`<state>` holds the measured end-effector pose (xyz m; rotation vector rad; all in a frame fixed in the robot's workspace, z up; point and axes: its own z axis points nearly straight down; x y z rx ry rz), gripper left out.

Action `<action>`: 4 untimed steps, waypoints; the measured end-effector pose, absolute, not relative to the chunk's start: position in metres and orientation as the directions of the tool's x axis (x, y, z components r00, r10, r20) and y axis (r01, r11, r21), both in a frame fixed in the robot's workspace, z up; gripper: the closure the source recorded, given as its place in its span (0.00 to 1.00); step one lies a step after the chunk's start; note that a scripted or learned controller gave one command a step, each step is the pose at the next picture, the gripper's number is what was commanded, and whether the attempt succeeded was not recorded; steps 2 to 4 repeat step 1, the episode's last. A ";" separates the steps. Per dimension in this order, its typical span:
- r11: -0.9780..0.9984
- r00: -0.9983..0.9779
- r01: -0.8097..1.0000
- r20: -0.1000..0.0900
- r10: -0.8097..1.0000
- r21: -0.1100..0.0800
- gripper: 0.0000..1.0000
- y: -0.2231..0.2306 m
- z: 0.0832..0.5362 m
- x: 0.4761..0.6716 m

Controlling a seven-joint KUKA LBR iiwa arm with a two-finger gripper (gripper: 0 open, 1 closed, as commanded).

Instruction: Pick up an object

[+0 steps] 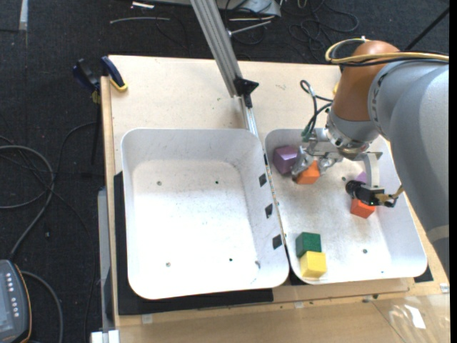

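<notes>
As I read it, the two-finger gripper (pixel 312 164) has closed on a small orange block (pixel 308 175) low in the right white bin (pixel 400 224); lifting it clear remains.

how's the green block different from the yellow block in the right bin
Colour: the small green block is dark green, the small yellow block bright yellow. Position: the green block lies farther from the shallow white right bin's near rim, while the yellow block lies closest to that rim. The yellow block looks slightly larger in the camera view. They share a blocky shape, sit touching each other, and both lie well away from the claw.
</notes>
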<state>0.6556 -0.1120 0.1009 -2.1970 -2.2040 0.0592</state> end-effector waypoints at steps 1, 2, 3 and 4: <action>0.008 -0.008 1.000 0.003 1.000 0.006 1.00 -0.037 0.200 0.622; 0.008 -0.008 1.000 0.003 1.000 0.006 1.00 -0.037 0.200 0.622; 0.008 -0.008 1.000 0.003 1.000 0.006 1.00 -0.037 0.200 0.622; 0.008 -0.008 1.000 0.003 1.000 0.006 1.00 -0.037 0.200 0.622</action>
